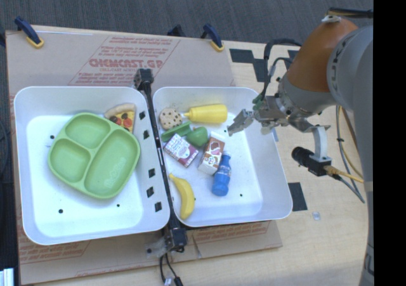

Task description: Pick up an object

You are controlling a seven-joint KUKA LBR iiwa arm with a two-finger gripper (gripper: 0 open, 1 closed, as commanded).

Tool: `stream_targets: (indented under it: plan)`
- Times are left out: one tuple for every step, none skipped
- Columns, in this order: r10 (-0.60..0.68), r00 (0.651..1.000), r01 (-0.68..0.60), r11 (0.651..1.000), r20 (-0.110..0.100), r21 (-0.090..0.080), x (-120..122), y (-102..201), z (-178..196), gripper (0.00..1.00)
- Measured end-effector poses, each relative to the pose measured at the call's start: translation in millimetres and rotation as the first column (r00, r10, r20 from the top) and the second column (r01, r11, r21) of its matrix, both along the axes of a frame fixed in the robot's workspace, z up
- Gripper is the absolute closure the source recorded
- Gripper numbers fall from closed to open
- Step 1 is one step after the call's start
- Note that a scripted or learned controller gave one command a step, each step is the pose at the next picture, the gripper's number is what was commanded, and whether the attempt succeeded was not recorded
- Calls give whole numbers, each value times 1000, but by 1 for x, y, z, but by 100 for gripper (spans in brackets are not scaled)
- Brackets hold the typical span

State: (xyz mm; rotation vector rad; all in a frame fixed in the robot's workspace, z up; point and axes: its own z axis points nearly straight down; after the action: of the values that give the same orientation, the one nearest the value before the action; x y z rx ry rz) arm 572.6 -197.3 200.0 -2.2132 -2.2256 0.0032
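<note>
My gripper (245,116) hangs over the right part of the right bin (269,177), open, with nothing between its fingers. Just left of it lies a yellow bottle (206,113), and further left a cookie (169,117). Below those are a green pepper (194,134), a maroon carton (181,150), a brown and white carton (212,155) and a blue bottle (221,177). A banana (184,196) lies near the bin's front left corner.
The left bin (32,208) holds a green divided plate (95,155) and a pizza slice (122,116) at its back right. A black divider (154,151) separates the bins. The arm's orange band (317,56) and cables (346,170) are on the right.
</note>
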Motion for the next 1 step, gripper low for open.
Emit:
stream_targets:
  plan:
    - [0,1000,0,1000,16,-1,-41,24,-89,0]
